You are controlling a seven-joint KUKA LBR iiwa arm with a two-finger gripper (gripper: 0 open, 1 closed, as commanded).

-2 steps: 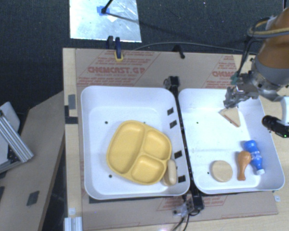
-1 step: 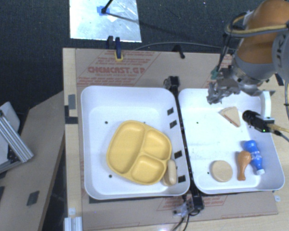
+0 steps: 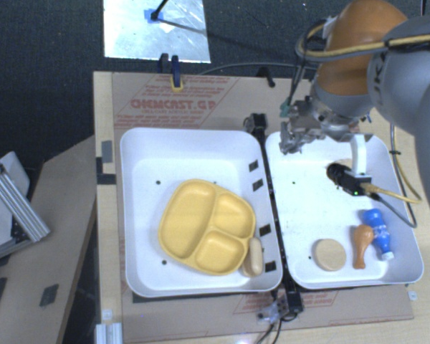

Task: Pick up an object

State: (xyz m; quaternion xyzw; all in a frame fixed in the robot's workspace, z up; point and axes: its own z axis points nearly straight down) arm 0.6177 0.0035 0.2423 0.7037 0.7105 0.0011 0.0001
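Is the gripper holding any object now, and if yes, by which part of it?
It cannot be told. The gripper hangs over the far end of the right white bin, away from the blue plastic bottle.

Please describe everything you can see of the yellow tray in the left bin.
The yellow tray is a divided plate, looking like smooth moulded plastic, with rounded corners and three compartments: one long section on its left side and two smaller ones on its right. It lies flat and right side up on the floor of the left bin, turned at an angle to the bin walls, toward the near right part. Nothing lies in its compartments. A small beige oval object rests against its near right corner.
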